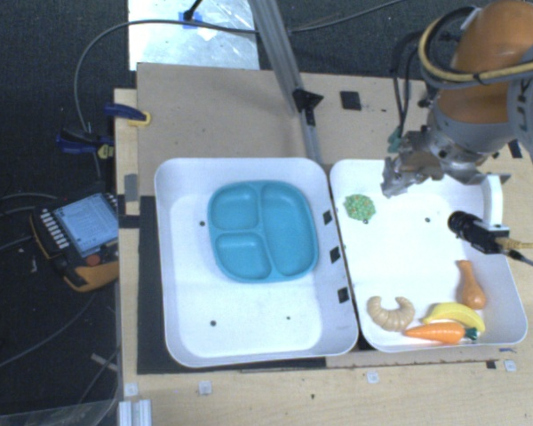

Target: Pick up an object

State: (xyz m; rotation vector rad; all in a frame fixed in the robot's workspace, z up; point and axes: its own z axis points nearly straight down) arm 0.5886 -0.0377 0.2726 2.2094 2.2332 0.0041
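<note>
My gripper (396,183) hangs over the back of the right bin (400,256), just right of a small green broccoli-like piece (360,208) lying near the bin's back left. Nothing shows between the fingers. In the bin's front right corner lie a tan croissant (391,312), an orange carrot (437,332), a yellow banana (457,313) and an orange-brown pear-shaped piece (469,284). The arm's orange band (497,51) and grey wrist rise to the upper right.
The left bin (186,318) holds a blue divided plate (262,231). A black cylinder on a white bracket (476,229) juts over the right bin's right side. A grey pole (280,43) slants down to the bins' back edge.
</note>
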